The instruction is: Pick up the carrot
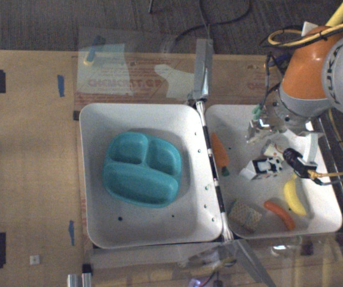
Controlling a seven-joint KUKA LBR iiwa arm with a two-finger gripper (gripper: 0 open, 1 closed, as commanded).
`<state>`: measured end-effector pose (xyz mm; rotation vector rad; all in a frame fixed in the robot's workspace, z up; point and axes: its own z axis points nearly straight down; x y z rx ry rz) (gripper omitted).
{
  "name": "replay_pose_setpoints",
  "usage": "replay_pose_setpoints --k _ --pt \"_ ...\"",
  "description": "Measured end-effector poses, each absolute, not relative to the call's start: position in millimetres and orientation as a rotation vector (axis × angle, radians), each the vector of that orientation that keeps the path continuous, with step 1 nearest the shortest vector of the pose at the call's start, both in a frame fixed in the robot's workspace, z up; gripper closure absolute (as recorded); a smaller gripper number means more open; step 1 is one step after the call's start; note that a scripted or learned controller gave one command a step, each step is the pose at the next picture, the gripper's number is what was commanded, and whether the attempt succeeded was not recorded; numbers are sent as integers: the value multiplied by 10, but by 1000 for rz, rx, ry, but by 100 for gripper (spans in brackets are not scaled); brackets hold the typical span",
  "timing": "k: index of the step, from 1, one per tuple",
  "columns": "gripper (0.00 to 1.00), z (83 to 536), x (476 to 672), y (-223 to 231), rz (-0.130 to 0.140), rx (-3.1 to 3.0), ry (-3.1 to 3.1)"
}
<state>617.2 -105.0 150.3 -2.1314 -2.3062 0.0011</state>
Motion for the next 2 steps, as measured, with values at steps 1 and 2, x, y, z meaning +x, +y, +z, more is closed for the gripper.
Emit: replay_pose_setpoints --k 1,2 --pt "100 1832 5176 -723 2 -2169 -2269" --pt "100 1143 4833 -1009 3 -2307 -2127"
